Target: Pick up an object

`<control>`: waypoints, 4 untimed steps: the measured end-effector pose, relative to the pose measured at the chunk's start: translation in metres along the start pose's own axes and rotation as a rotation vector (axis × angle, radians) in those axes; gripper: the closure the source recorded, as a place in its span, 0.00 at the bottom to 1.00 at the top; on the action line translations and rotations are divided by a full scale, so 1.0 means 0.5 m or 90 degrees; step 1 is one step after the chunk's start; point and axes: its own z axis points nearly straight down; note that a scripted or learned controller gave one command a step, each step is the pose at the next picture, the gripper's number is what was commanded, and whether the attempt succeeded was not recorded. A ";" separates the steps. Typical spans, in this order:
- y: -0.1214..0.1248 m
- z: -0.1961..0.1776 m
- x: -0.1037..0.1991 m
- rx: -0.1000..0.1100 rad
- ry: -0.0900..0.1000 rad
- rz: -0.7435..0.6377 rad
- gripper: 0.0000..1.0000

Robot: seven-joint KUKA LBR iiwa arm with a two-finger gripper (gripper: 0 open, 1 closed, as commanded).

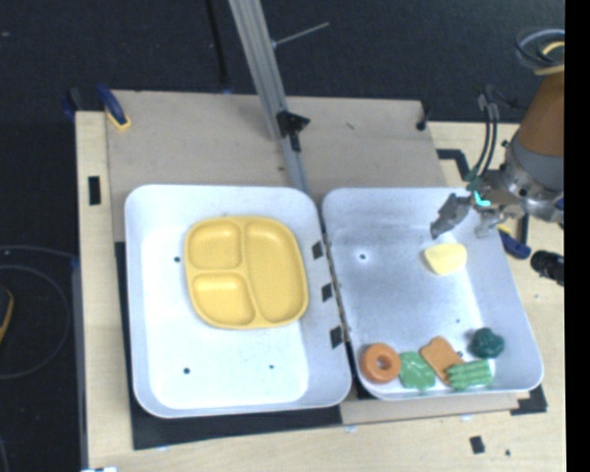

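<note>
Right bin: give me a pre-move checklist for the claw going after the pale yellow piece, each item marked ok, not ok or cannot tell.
1. Target in sight: the pale yellow piece lies unobstructed in the right bin - ok.
2. Room around target: the orange ring, green pieces and dark green piece sit apart along the near wall - ok.
3. Claw over the target: it sits up and to the right of it - not ok.
4. Claw carrying nothing: cannot tell.
5. Left bin's yellow divided plate out of the path - ok.
</note>
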 end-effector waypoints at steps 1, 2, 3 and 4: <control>0.002 -0.004 0.000 -0.003 -0.001 0.000 0.00; 0.008 0.119 -0.011 0.000 -0.001 0.000 0.00; 0.017 0.241 -0.008 -0.001 -0.002 -0.002 0.00; 0.020 0.236 -0.011 -0.004 -0.003 -0.002 0.00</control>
